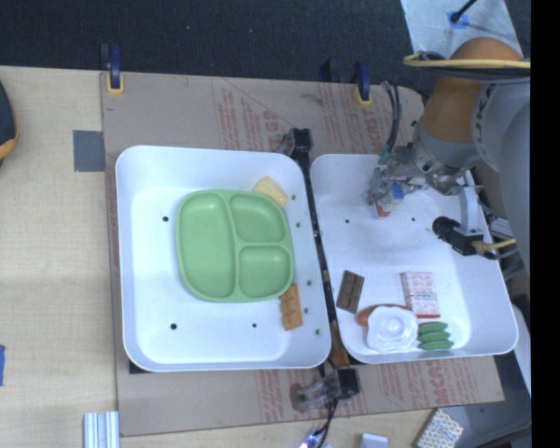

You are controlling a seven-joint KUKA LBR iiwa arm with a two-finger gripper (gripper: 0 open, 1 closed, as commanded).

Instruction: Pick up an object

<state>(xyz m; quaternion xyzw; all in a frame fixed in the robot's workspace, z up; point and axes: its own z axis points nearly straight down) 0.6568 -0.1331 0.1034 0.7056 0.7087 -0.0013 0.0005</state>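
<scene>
Front-most among the loose things, well right of the green plate (233, 245) and forward of it: a white round lid (392, 329) against the near rim of the right bin (490, 292), with a green pod piece (434, 336) touching its right side.

Left bin (145, 250): the plate sits about centred, with bare white floor on its left and front. A yellow chunk (271, 191) touches the plate's far right corner. An orange wafer (291, 308) lies at its near right corner, long axis near-to-far, close to the bin's right wall, so there is little room on that side.

Right of the plate, across the seam between the bins: a brown bar (350, 292), long axis near-to-far, far end tipped slightly right, just beside the right bin's left wall. Further right, a red-and-white packet (419, 294), also lengthwise near-to-far, with open floor around it. The middle of the right bin is bare.

Gripper (388, 190): right of the plate's far edge, over the far left part of the right bin, close to the far wall. A small red-and-white scrap (383, 210) shows just below it; too small to tell its axis or whether it is held. Open or closed: cannot tell. The arm (467, 110) comes in from the far right, orange band uppermost, wrist angled down and left.
</scene>
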